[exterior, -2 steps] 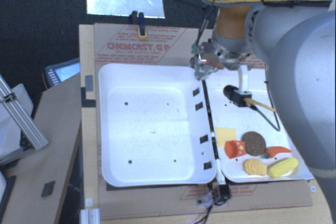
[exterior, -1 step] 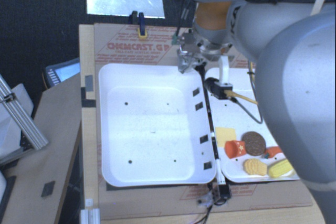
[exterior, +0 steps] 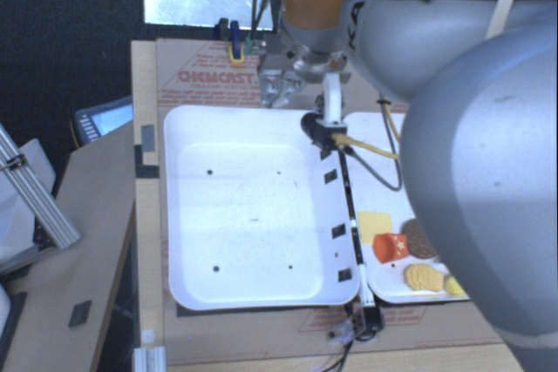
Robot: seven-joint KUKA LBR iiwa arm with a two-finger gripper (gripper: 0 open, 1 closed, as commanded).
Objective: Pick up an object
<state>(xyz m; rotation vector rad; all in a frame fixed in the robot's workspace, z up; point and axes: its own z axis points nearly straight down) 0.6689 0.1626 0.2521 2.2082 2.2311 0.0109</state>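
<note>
Across your bench, the right bin (exterior: 384, 290) holds small toy foods, a red piece (exterior: 390, 246) beside a biscuit (exterior: 425, 277), probably light and rigid, best pinched across their narrow sides, while your gripper (exterior: 277, 90) hovers over the left bin's (exterior: 253, 213) far rim.

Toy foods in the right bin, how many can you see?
4: a yellow square, a red piece, a brown round and a tan cookie along the near end. The arm may hide more.
</note>
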